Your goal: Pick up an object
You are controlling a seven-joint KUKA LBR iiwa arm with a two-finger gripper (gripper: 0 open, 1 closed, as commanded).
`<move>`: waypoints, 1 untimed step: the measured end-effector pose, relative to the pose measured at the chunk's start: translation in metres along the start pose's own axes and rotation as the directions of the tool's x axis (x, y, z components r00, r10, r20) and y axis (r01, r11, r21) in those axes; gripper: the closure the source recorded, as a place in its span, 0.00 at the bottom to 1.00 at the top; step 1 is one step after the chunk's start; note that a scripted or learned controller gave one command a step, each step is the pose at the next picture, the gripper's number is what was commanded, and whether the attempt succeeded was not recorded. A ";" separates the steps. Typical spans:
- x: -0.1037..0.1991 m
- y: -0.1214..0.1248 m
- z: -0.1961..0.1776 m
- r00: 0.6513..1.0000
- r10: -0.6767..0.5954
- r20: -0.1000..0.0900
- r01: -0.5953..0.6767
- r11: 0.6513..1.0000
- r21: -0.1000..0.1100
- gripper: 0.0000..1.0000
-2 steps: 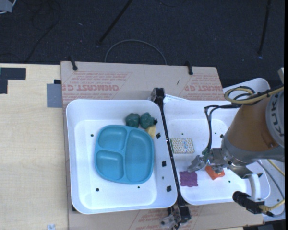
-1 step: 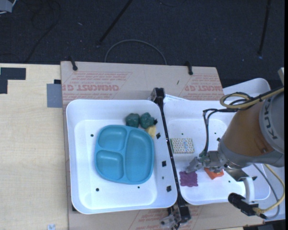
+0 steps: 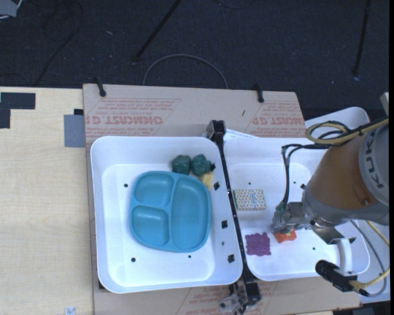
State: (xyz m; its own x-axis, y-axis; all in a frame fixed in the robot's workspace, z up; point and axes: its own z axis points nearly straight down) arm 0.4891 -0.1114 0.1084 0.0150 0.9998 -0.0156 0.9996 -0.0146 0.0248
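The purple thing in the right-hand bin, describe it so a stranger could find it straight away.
Look in the right bin, along its near edge beside the divider between the bins. The purple piece lies flat there, below a pale speckled block and left of a small orange object; it is the only purple, ragged-edged item.

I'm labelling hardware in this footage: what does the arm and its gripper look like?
The arm is a thick rounded body, orange-brown along its broad band and grey beyond, with part of the dark KUKA lettering near the right edge. Black and yellowish cables loop around it. The gripper is a small grey metal unit at its tip.
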 end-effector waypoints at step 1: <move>-0.004 -0.004 -0.060 1.000 -0.010 -0.016 0.011 1.000 0.023 1.00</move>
State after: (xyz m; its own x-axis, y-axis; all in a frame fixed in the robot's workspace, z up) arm 0.4833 -0.1143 0.1688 0.0041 1.0000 0.0002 1.0000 -0.0041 0.0015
